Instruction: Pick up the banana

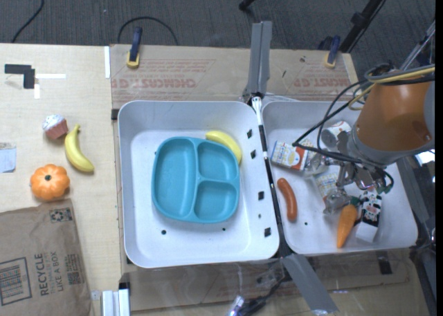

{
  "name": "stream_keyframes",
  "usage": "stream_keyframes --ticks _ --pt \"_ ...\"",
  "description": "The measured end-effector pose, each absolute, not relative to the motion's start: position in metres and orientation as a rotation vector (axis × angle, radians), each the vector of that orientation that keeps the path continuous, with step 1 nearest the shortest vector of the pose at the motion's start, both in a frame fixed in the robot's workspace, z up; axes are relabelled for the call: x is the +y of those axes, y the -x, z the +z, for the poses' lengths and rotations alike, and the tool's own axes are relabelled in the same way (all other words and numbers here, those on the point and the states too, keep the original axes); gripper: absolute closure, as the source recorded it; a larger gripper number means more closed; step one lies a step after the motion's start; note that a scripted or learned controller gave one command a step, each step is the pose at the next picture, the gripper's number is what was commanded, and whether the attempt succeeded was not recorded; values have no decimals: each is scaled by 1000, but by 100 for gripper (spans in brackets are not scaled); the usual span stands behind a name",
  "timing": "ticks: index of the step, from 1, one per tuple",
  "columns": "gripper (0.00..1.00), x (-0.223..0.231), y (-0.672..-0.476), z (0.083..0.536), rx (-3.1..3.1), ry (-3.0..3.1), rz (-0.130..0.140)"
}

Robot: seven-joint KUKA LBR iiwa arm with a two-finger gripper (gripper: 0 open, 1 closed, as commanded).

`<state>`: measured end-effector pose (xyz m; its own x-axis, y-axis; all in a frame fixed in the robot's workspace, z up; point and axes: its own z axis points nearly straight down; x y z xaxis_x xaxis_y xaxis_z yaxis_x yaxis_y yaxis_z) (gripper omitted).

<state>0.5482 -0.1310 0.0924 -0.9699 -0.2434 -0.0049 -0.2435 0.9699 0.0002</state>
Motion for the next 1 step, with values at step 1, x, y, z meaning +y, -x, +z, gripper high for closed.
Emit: stream_keyframes --ticks 1 --pt "0 -157 -494 166 3063 682 0"
